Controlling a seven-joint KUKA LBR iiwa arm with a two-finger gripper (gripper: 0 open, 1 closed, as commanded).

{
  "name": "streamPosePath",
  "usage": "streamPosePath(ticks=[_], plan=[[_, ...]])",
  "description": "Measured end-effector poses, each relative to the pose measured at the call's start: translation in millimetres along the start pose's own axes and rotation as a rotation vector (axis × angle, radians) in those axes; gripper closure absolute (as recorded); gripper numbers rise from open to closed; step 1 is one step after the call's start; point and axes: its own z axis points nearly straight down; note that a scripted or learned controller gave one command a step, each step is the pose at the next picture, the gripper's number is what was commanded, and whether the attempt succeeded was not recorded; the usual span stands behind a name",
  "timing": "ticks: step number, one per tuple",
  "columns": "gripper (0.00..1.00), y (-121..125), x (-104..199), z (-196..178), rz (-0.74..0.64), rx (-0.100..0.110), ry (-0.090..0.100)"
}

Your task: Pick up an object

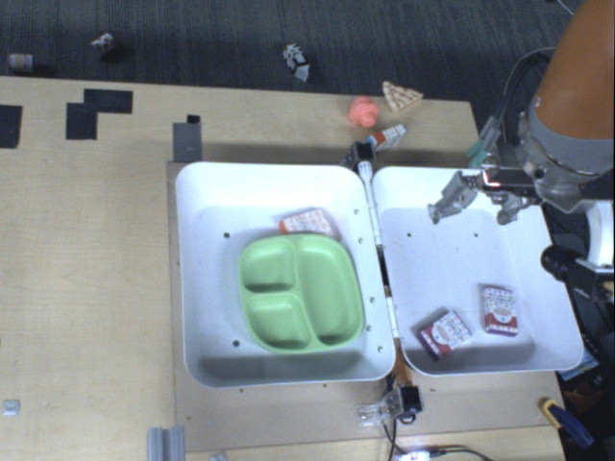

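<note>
Two small cartons lie below open jaws (holding nothing).

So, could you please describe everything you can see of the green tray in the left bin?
The green tray is a pale green, smooth, plastic-looking dish with rounded corners and three compartments: two smaller ones on its left side, one long one on the right. It lies flat, turned slightly askew, right way up, on the floor of the left bin, towards the near side. A small red-and-white packet lies against its far edge, apparently touching it. Its compartments hold nothing visible.
</note>
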Motion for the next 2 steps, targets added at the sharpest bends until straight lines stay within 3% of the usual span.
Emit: streamPosePath(ticks=[1,2], plan=[[1.0,1,0,-11,-0.004,-0.004,0.0],[1.0,-20,42,154,0.003,0.003,0.0]])
